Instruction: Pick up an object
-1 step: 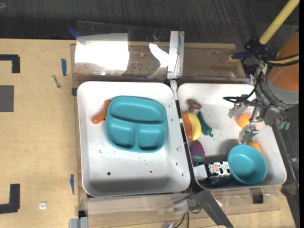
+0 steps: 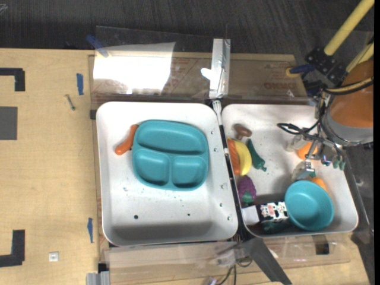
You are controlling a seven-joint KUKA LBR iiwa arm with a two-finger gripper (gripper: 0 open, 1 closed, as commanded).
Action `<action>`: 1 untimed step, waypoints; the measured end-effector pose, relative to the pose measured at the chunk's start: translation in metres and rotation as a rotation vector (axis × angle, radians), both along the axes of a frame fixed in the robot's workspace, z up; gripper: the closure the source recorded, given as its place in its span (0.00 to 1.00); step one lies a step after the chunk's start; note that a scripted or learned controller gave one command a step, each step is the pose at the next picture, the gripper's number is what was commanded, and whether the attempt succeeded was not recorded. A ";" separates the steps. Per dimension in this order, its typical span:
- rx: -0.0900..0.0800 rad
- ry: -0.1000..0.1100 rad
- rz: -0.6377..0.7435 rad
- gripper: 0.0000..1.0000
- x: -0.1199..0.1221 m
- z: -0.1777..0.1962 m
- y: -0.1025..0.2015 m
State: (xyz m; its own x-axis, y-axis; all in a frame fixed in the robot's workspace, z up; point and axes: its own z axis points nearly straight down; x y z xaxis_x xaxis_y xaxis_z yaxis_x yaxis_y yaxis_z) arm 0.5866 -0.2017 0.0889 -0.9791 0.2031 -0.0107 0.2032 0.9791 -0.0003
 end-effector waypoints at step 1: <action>0.000 0.000 0.000 0.00 0.009 -0.001 0.001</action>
